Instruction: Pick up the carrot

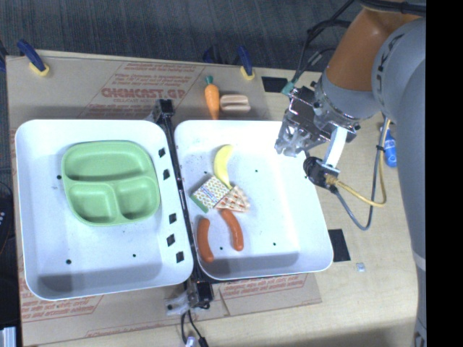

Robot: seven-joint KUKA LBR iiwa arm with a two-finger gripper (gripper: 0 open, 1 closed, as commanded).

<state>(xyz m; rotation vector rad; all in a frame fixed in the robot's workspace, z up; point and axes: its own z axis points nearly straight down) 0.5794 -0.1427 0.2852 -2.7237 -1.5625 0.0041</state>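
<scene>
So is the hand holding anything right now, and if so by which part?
Nothing is held. The hand hovers over the right bin's upper right corner, with nothing between its fingers. The carrot lies outside the bins, above them.

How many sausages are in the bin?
2. One sausage lies by the right bin's left wall; the other sausage lies just right of it, below the waffle. None looks hidden.

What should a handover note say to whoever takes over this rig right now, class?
End effector: above the right bin's upper right corner, nothing seen held.
Carrot: outside the bins, on the cardboard beyond the right bin's far rim, beside a hot dog bun.
Done: nothing yet; carrot not picked.
Left: move over to the carrot, grasp and lift it.
</scene>
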